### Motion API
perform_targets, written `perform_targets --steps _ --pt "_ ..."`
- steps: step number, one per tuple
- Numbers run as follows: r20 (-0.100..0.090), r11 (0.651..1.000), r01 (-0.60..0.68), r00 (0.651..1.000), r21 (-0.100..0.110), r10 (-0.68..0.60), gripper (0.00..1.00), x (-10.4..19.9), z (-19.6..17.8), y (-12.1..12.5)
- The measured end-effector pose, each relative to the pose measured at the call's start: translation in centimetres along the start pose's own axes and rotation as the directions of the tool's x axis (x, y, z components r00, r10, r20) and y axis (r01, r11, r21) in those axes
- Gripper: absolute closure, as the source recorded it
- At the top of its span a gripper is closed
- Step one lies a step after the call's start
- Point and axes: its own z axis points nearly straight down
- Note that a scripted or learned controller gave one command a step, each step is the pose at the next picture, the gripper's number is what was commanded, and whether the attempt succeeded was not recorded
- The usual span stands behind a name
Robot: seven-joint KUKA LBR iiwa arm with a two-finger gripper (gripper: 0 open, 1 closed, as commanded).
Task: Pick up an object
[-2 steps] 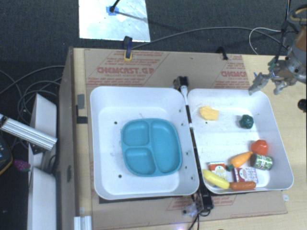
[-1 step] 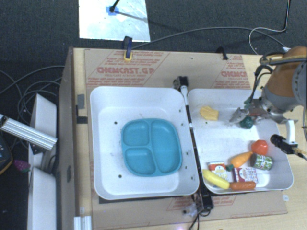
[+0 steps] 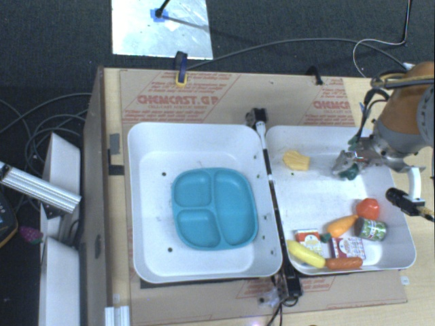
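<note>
My gripper (image 3: 345, 166) hangs over the back right part of the right bin (image 3: 309, 202), its tips low near the bin floor; something teal shows at the tips. A pale yellow piece (image 3: 296, 160) lies to its left in the same bin. Toward the front right corner sit a red tomato-like item (image 3: 368, 207), an orange carrot (image 3: 342, 225), a green can (image 3: 372, 230), a yellow banana (image 3: 305, 253), two small red-and-white boxes (image 3: 348, 248) and a red sausage-like item (image 3: 343, 263).
The left bin (image 3: 153, 148) holds a blue sectioned plate (image 3: 213, 207). A black clip and divider run between the bins (image 3: 259, 122). The arm's orange band (image 3: 410, 107) rises at the right. Cables run across the dark floor behind the bench.
</note>
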Motion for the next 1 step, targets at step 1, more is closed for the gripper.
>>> perform_targets --steps 1 --pt "-0.002 1.000 0.001 1.000 0.002 -0.001 1.00 2.54 -6.70 -2.83"
